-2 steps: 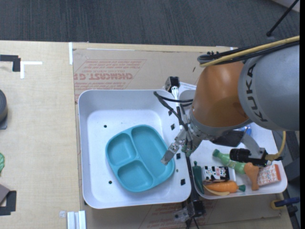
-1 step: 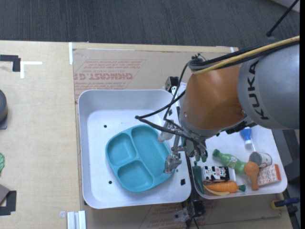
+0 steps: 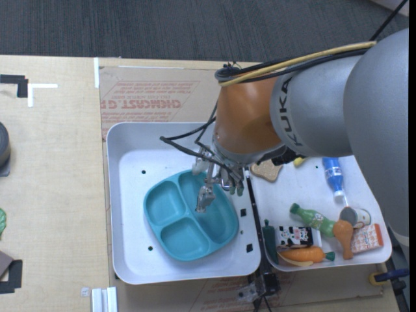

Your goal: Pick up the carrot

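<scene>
The carrot (image 3: 303, 255) is an orange piece with a green end. It lies flat along the front wall of the right bin (image 3: 374, 194). My gripper (image 3: 208, 197) hangs over the left bin (image 3: 123, 174), above the back compartment of a teal divided plate (image 3: 188, 229). It is well to the left of the carrot, across the wall between the bins, and nothing shows in its grasp. The grey arm and its orange band cover the back of both bins.
In the right bin near the carrot lie a green bottle (image 3: 313, 218), an orange item (image 3: 344, 238), a black-and-white carton (image 3: 294, 236), a red-and-white packet (image 3: 368, 237), a blue bottle (image 3: 333, 176) and a tan cracker-like piece (image 3: 265, 169). Brown cardboard (image 3: 156, 96) lies behind the bins.
</scene>
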Robot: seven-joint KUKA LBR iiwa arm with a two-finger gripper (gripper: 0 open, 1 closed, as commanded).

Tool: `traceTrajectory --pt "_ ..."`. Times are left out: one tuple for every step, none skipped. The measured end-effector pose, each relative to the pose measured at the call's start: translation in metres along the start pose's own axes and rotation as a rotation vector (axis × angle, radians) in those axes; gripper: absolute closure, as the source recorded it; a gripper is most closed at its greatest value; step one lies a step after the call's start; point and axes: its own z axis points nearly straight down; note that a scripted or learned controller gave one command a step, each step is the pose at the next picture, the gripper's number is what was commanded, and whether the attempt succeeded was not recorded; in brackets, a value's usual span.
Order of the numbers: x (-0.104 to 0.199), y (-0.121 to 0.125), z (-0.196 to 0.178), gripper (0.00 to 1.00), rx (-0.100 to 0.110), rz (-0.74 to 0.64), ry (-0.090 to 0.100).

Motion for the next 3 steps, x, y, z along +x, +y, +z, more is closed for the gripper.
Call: traceTrajectory --pt "-0.087 0.007 0.006 0.00 -0.004 -0.155 0.027" --pt "-0.084 0.086 -0.038 0.00 0.000 -0.181 -0.003" --pt "0.019 0.117 -0.106 0.00 0.001 -0.390 0.003"
